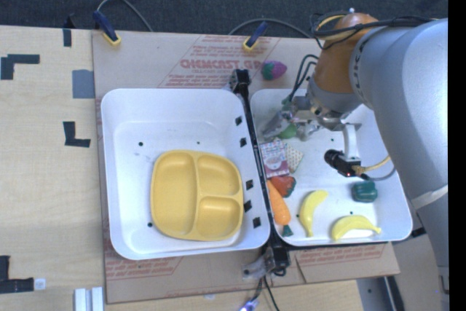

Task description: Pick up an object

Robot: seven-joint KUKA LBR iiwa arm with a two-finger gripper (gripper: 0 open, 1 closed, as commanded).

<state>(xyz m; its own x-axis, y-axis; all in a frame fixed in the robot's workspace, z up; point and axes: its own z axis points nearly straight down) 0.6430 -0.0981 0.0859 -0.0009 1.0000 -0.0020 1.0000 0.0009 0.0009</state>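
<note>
Nothing lifted yet: my end effector (291, 121) hangs low over the right bin (389, 233), maybe touching something green; its grip I cannot tell.

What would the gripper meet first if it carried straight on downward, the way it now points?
Probably the green object lying just under the gripper in the right bin, though depth is unclear from this slanted view.

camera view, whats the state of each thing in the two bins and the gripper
yellow tray: flat in the left bin, compartments bare
carrot: lying against the right bin's left wall
two bananas: lying loose, apart
green block: resting near the right wall
gripper: low over the right bin's back left corner
</note>
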